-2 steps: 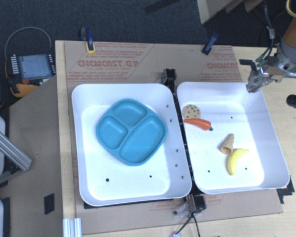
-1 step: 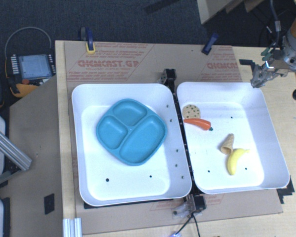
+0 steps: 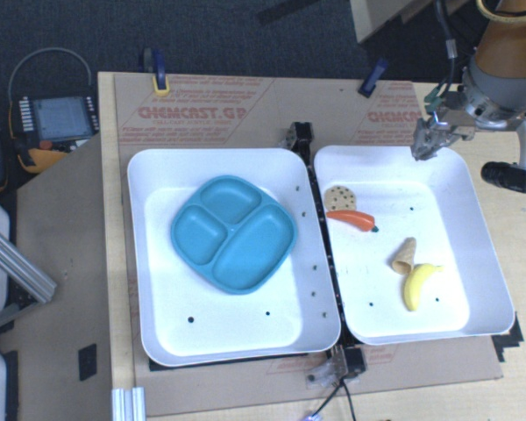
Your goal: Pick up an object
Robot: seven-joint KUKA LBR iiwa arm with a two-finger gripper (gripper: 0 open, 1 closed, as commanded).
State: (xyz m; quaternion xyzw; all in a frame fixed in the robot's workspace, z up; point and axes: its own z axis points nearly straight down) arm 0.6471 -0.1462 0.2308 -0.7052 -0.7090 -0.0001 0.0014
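Note:
The right bin (image 3: 456,175) holds a round cookie (image 3: 338,198), an orange carrot (image 3: 351,220) just below it, a tan cone-shaped piece (image 3: 405,254) and a yellow banana (image 3: 417,285). My gripper (image 3: 425,145) hangs over the bin's far rim, well above and to the right of the cookie. Nothing shows between its fingertips. The grey arm with its orange band comes in from the upper right corner.
The left bin (image 3: 158,305) carries a blue divided plate (image 3: 233,233). A black clamp (image 3: 299,135) sits at the far end of the seam between the bins. Bare white floor lies in the right bin's far half and along its near edge.

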